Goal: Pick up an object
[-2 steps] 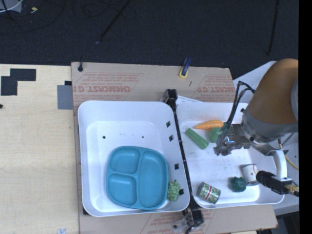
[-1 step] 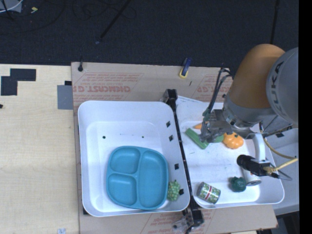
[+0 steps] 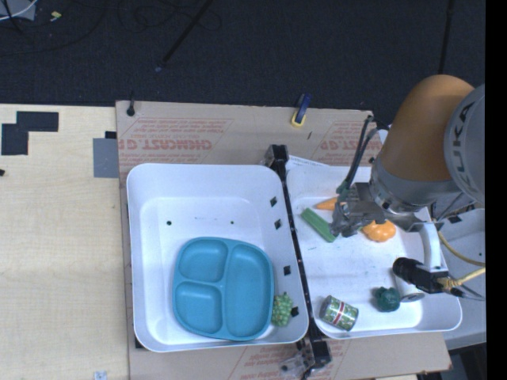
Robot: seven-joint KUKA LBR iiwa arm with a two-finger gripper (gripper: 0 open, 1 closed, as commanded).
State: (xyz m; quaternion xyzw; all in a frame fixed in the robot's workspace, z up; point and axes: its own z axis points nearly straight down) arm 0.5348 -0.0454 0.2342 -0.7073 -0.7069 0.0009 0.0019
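My gripper (image 3: pixel 345 222) hangs low in the right bin (image 3: pixel 364 275), near its far middle. A green flat stick (image 3: pixel 318 226) lies just left of the fingertips, touching or almost touching them. An orange piece (image 3: pixel 325 205) peeks out behind it, and an orange-yellow lump (image 3: pixel 380 231) sits just right of the gripper. A small can with a red and green label (image 3: pixel 339 313) lies at the bin's near edge, with a dark teal lump (image 3: pixel 387 298) to its right. The wrist hides the fingers' gap.
The left bin (image 3: pixel 158 212) holds a blue divided plate (image 3: pixel 222 286) and a green grape bunch (image 3: pixel 281 309) at its near right corner. A black divider (image 3: pixel 287 228) runs between the bins. A blue and yellow clip (image 3: pixel 300 110) sits on the cardboard's far edge.
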